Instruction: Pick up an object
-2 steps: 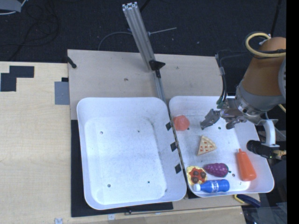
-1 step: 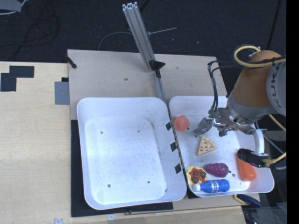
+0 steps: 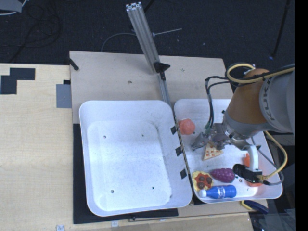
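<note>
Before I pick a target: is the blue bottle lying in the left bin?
No, the blue bottle lies in the right bin, along its near edge.

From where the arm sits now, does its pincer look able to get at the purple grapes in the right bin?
Probably yes. The purple grapes lie uncovered just below the pincer, in the same bin; a flower-shaped toy and blue bottle crowd close beside them.

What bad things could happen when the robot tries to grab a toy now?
1. The gripper sits right by the pizza slice toy, near the red ball; it might close beside the slice and miss.
2. The purple grapes, blue bottle and round flower-patterned toy lie crowded together in the right bin, so a grab there could bump neighbours.
</note>
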Robot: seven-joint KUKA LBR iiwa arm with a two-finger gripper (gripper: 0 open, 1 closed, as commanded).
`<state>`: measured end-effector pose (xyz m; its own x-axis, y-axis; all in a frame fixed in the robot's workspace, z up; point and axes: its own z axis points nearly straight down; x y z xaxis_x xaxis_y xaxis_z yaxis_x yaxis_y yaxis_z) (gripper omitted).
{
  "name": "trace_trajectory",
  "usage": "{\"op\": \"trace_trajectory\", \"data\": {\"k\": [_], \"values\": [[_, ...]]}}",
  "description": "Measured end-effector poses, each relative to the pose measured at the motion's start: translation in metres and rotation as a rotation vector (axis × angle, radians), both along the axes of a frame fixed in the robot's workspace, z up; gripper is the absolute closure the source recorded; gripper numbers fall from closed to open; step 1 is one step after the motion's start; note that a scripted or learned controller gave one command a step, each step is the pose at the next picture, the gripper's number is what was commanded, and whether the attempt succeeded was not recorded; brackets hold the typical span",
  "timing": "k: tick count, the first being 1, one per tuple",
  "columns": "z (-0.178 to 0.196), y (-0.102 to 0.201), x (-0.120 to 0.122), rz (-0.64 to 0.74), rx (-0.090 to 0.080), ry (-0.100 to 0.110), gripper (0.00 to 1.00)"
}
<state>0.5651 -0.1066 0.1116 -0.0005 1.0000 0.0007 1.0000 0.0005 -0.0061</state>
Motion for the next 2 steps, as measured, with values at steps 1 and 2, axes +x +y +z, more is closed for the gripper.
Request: {"op": "trace_trajectory", "data": {"k": [1,2], "values": [[0.013,-0.001,0.001,-0.003,-0.001,-0.005,1.00],[0.057,-0.005,-0.003,-0.002,-0.001,-0.009,1.00]]}}
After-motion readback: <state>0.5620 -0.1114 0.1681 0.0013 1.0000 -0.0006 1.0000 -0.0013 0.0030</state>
